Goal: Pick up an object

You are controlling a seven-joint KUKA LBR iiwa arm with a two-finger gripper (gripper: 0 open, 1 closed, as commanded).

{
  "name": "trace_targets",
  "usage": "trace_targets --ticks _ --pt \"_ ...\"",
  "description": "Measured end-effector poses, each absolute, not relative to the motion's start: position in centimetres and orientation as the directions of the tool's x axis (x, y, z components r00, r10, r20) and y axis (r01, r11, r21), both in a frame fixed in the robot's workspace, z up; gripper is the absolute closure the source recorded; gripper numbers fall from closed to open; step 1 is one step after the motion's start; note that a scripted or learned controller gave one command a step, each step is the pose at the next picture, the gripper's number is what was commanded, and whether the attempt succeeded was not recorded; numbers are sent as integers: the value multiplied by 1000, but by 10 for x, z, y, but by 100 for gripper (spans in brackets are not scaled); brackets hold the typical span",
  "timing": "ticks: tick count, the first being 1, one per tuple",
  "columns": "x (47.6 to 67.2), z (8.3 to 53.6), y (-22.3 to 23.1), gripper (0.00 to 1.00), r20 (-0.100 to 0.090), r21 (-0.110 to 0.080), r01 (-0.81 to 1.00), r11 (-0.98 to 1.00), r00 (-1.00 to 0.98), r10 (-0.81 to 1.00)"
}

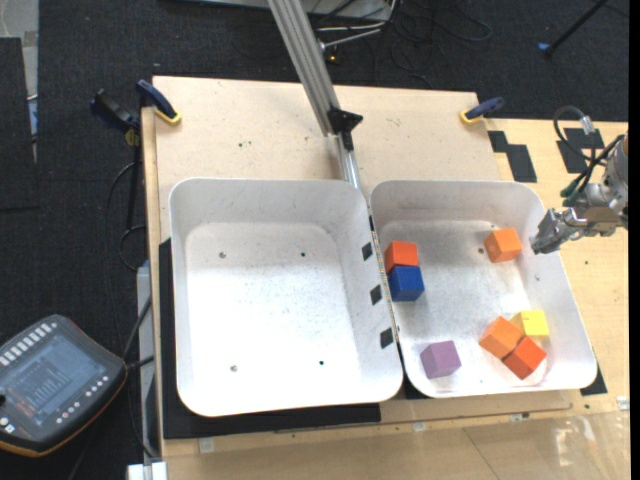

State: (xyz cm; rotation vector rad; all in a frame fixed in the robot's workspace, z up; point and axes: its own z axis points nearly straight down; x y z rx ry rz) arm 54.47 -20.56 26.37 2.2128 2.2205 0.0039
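The right bin holds several small blocks. An orange block touches a blue block near the bin's left wall. Another orange block lies by the right wall. A purple block rests near the front. At the front right, an orange block, a yellow block and a red-orange block cluster together. My gripper hovers at the right bin's right rim, just right of the orange block by the wall, with nothing seen in it.
The left bin sits beside the right one on a wooden board. A metal pole slants down to the gap between the bins. A teach pendant lies at the lower left. Clamps sit at the board's back corners.
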Motion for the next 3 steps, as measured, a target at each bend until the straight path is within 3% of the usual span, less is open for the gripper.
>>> trace_targets --ticks 3 --pt "583 242 -48 100 2 -1 1000 9 -9 1000"
